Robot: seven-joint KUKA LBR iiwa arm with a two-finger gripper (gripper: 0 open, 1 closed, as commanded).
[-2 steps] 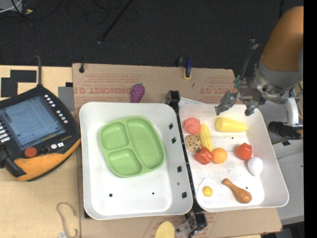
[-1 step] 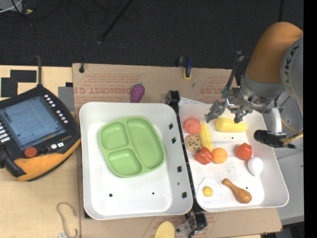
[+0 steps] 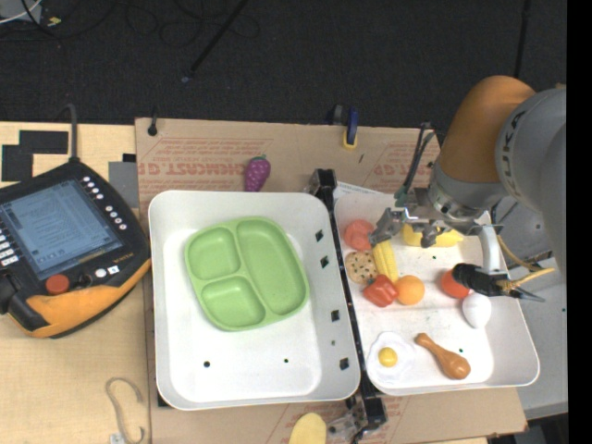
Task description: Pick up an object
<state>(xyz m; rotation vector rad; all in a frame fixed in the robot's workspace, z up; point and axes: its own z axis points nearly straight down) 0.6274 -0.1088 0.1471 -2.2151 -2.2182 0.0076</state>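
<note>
1. Camera view: gripper [image 3: 405, 227] sits low over the back of the right bin [image 3: 518, 363], arm entering from the right. Whether it is released or clenched cannot be told from this slant; nothing is visibly held.
2. Right bin, under and beside the gripper: corn cob [image 3: 385, 261] just below it, cookie [image 3: 360, 266] touching the cob's left side, a red-orange round piece [image 3: 358, 234] at the back left corner.
3. Right bin, middle: red pepper [image 3: 379, 290] touching an orange [image 3: 410, 290]; tomato [image 3: 453, 284] to the right, a white egg [image 3: 476, 311] beside it.
4. Right bin, front: fried egg [image 3: 389, 355] next to a drumstick [image 3: 443, 356].
5. Left bin [image 3: 176, 359] holds a green divided plate [image 3: 246, 273], tilted.
6. Outside the bins: purple grapes [image 3: 257, 171] on the cardboard behind; teach pendant [image 3: 65, 239] at far left.
</note>
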